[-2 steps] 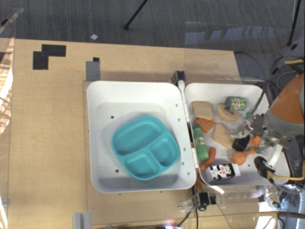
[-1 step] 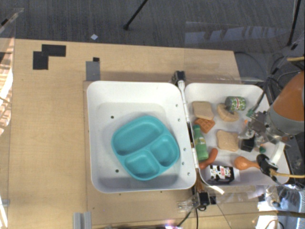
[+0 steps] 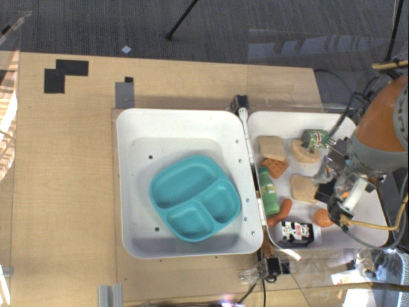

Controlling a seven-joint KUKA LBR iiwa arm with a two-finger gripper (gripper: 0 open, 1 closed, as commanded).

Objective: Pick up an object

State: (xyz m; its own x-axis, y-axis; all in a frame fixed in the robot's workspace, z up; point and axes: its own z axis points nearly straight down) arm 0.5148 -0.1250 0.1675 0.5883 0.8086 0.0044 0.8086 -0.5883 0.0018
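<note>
My gripper (image 3: 328, 171) hangs over the right bin (image 3: 377, 235), near its middle. Just to its left lie a tan bread piece (image 3: 302, 188) and a second tan piece (image 3: 305, 152), with a green can (image 3: 314, 139) resting against the latter. An orange ball-like item (image 3: 323, 219) lies just below the gripper. Nothing can be seen held in it.
Along the right bin's left side lie a bread slice (image 3: 272, 147), an orange waffle (image 3: 276, 167), a green bottle (image 3: 269, 194), a red sausage (image 3: 281, 210) and a black-and-white pack (image 3: 296, 231). The left bin (image 3: 131, 171) holds a teal divided plate (image 3: 195, 197).
</note>
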